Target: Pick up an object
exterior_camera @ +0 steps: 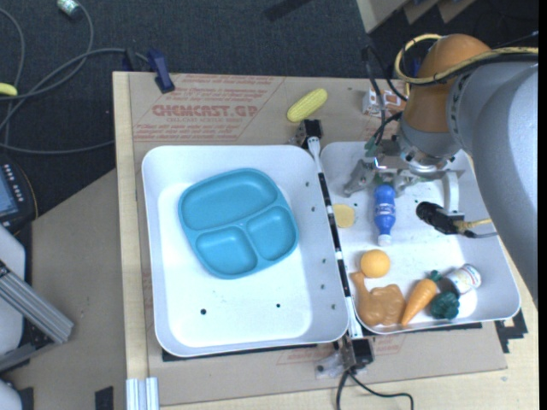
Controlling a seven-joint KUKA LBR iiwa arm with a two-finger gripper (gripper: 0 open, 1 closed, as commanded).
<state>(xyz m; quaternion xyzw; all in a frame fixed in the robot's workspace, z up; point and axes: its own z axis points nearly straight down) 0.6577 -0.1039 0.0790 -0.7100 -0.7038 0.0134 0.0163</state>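
Glossy blue plastic tray

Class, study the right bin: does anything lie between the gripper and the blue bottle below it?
Nothing visible does. The gripper hangs right at the upper end of the blue bottle. The orange ball lies past the bottle's other end and the yellow disc off to its side, neither in between.

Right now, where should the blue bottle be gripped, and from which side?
Probably best to grip the blue bottle across its mid-body, coming straight down from above: it lies flat, and bare floor of the right bin runs along both long sides. Its white cap end is narrower.
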